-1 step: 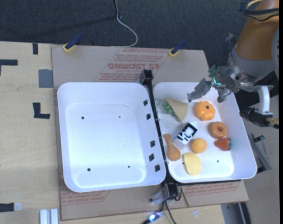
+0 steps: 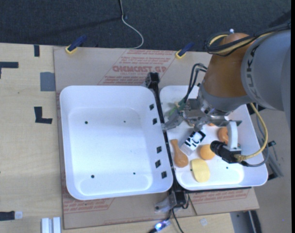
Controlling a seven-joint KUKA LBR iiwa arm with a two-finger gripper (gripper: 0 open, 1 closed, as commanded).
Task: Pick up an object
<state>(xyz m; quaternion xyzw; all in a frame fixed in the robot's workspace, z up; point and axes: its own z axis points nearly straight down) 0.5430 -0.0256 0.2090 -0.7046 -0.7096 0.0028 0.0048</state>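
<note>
- Two shallow white bins are seen side by side on a cardboard sheet point(image 2: 132, 69); the right bin point(image 2: 251, 178) is taken as the landmark.
- The left bin point(image 2: 108, 140) is set against the right bin's left wall, with a black divider point(image 2: 159, 125) between them.
- The grey arm with its orange band point(image 2: 227, 76) is held over the upper part of the right bin.
- The gripper point(image 2: 196, 139) is lowered into the middle of the right bin, above a black-and-white marked piece; whether it is spread or closed cannot be told.
- A tan spoon-shaped object point(image 2: 179, 155) is found near the right bin's left wall.
- A pale yellow block point(image 2: 200, 171) is seen near the right bin's front rim.
- An orange round object point(image 2: 206, 152) lies just behind the yellow block, near the bin's middle.
- A second orange object point(image 2: 223, 134) is partly hidden by the arm, toward the bin's right side.
</note>
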